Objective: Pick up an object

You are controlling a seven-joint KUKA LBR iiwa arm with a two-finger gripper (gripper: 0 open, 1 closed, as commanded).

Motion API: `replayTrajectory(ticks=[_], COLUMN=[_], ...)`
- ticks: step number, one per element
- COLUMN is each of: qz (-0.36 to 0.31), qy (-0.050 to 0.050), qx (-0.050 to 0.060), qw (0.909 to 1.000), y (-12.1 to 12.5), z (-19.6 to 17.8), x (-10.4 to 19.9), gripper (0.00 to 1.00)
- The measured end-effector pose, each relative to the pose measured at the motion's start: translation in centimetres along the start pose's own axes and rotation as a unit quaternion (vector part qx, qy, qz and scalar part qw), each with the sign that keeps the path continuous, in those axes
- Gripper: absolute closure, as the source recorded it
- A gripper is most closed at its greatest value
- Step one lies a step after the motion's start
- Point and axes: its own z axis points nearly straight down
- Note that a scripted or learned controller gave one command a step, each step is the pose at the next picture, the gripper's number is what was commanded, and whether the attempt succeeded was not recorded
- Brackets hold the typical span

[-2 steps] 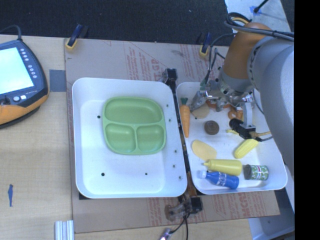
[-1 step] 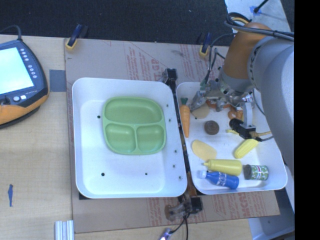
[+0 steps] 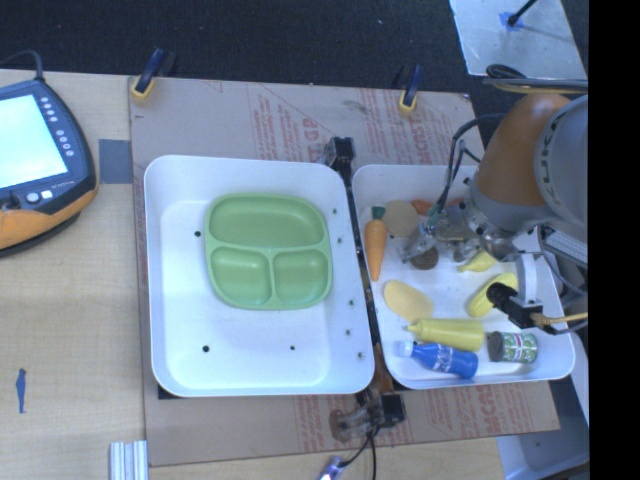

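Worktop [image 3: 70,318], pale wood, brown board under both bins.

Left bin [image 3: 160,268]: holds one green divided plate [image 3: 268,251], lying flat, toward 12 o'clock of the bin floor.

Right bin [image 3: 480,380]: crowded.
- Orange carrot [image 3: 374,248] along the 9 o'clock wall, leafy end to 12.
- Tan round piece [image 3: 402,218] near 11 o'clock, just beside the carrot top.
- Dark brown lump [image 3: 424,259] near bin centre, directly under the tool's tip.
- Pale yellow oval [image 3: 407,299] at 7 o'clock of the lump, apart from it.
- Yellow bottle [image 3: 447,332] on its side toward 6 o'clock; blue bottle [image 3: 440,358] lying just beside it, at its 6 o'clock, close to the bin's near rim.
- Small jar with green label [image 3: 513,347] at 5 o'clock, at the yellow bottle's 3 o'clock end.
- Small yellow piece [image 3: 479,262] at 3 o'clock of the lump; a second yellow piece [image 3: 488,297] lower, toward 4 o'clock.

Arm [image 3: 520,158] enters from 3 o'clock, orange band above the wrist, bent over the right bin. Tool [image 3: 428,240] is down among the items, just above the dark brown lump and beside the tan round piece. Touching or not: cannot tell. Tool's state, spread or pressed together: cannot tell, the wrist and cables muddle the tip. Nothing seen gripped.

Grey-and-orange handheld screen [image 3: 35,163] rests at 9 o'clock of the view, well apart from the bins.
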Motion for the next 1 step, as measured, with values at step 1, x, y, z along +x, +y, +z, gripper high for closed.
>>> replayTrajectory(ticks=[1], qz=[-0.001], qy=[0.000], qx=[0.001], qw=[1.0000], y=[-0.01], z=[-1.02], x=[-0.07], gripper=[1.00])
